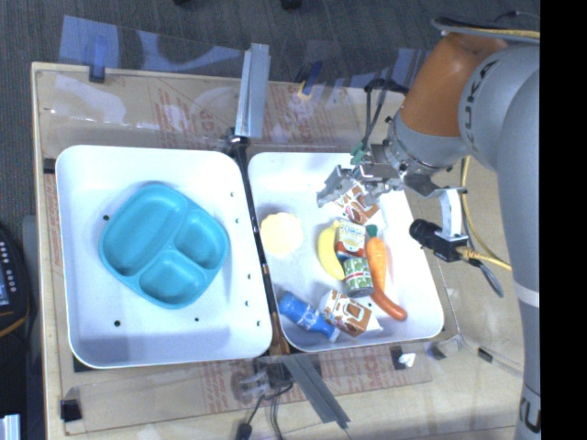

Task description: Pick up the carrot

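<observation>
The grey arm with its orange band reached in from the right, wrist bent down over the far right corner of the right-hand shallow white bin. Its two-finger gripper hung above a crumpled brown-and-white snack packet — whether it was released or clenched could not be told. The pale wooden worktop stood on dark grey carpet. The left-hand white bin held a blue sectioned plastic tray. The orange carrot lay near the right bin's right wall, beside a small green-labelled bottle, its long axis running near to far — thick end toward the gripper.
</observation>
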`<state>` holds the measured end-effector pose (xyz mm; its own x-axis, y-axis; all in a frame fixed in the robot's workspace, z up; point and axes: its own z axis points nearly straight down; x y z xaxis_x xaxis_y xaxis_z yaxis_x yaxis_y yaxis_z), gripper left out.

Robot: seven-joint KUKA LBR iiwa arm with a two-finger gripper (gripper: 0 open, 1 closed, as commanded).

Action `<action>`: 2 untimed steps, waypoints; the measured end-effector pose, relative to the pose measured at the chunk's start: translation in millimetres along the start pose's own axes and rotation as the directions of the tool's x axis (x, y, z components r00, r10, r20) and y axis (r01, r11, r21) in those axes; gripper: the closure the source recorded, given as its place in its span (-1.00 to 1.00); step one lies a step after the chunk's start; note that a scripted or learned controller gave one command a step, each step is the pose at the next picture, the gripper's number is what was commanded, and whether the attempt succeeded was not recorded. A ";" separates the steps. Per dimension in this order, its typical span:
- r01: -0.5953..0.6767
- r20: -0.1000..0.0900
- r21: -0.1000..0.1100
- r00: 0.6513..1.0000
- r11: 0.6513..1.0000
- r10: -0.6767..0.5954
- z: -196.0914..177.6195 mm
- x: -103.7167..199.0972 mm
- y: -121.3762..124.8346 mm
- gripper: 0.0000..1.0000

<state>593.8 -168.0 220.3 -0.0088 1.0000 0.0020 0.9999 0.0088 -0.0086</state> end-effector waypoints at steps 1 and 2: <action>0.096 0.005 -0.014 0.995 0.995 -0.096 124.0 -38.0 3.3 -1.00; 0.102 0.007 -0.011 0.995 0.995 -0.102 114.5 -38.4 4.2 1.00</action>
<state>597.3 -206.1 105.7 -0.1108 0.9938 -0.0040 0.9938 0.1108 0.0032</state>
